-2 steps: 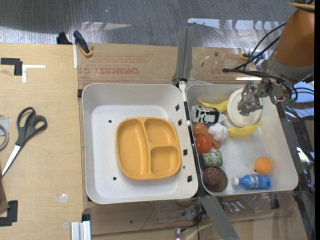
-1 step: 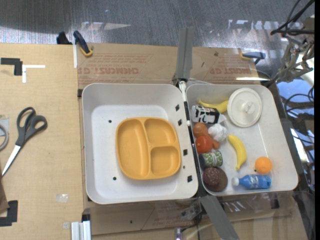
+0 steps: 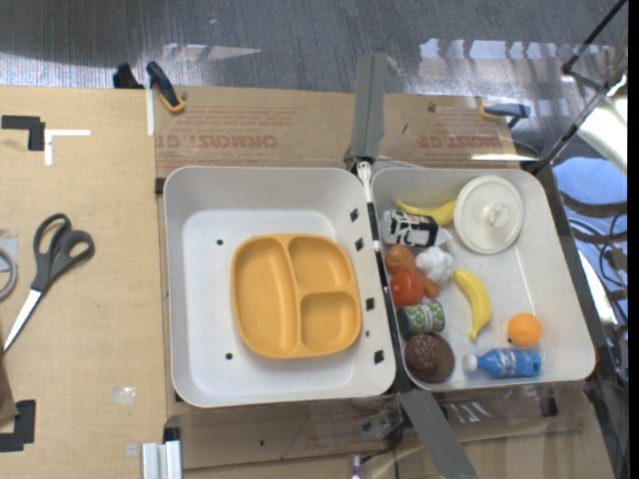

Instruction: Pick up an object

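Observation:
The right bin holds several small objects. A white round lid lies at its back, with a yellow banana beside it and a black-and-white packet in front of that banana. A second banana lies in the middle. A red tomato, a brownish piece and a white crumpled piece crowd the left wall. Nearer the front are a green can, a dark brown ball, a blue-and-white bottle on its side and an orange.
The left bin holds a yellow divided plate. Scissors lie on the wooden bench at the left. Brown cardboard lies behind both bins. Cables and a blue object sit at the right.

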